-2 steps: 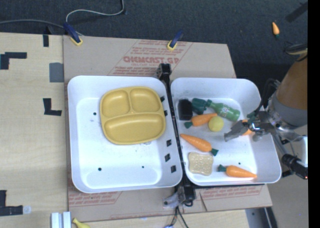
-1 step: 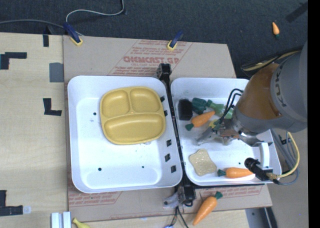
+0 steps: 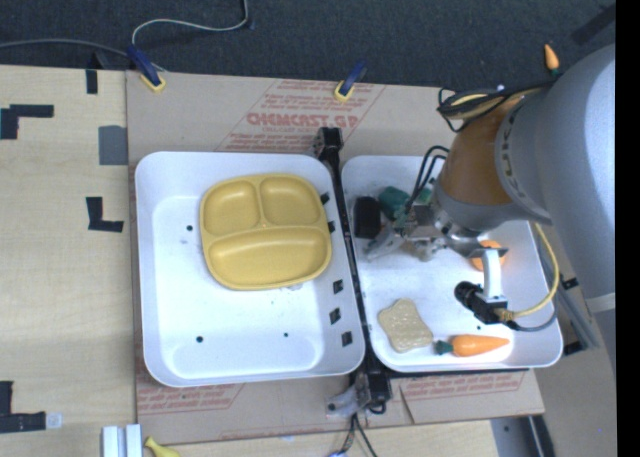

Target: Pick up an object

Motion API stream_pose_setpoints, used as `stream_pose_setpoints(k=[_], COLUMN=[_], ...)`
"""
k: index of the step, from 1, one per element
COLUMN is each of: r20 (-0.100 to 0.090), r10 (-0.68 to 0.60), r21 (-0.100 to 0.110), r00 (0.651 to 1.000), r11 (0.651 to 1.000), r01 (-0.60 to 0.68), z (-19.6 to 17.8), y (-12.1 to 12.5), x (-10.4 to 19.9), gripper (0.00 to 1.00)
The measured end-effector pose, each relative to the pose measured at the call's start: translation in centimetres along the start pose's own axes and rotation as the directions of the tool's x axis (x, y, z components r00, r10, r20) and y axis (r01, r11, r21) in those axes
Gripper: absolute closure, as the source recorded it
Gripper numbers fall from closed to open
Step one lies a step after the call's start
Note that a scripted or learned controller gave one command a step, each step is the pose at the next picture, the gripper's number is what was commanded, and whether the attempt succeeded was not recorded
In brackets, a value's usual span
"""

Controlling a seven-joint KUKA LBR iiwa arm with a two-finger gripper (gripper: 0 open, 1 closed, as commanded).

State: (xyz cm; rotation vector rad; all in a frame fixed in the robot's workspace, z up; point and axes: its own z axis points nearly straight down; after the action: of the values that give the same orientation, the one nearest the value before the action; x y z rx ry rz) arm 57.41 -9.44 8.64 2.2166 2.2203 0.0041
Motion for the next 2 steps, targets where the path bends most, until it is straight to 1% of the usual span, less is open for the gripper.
stream_pose_setpoints(k=[1, 2], r20=[-0.004, 0.002], r10=[0.004, 0.002], r21=[0.021, 0.022], r00=[1.000, 1.000], r11=[1.000, 1.000], r01=[-0.004, -0.002], z=[0.27, -0.70], y=[8.09, 8.06], x=[-0.59, -0.74], gripper=[0.00, 1.00])
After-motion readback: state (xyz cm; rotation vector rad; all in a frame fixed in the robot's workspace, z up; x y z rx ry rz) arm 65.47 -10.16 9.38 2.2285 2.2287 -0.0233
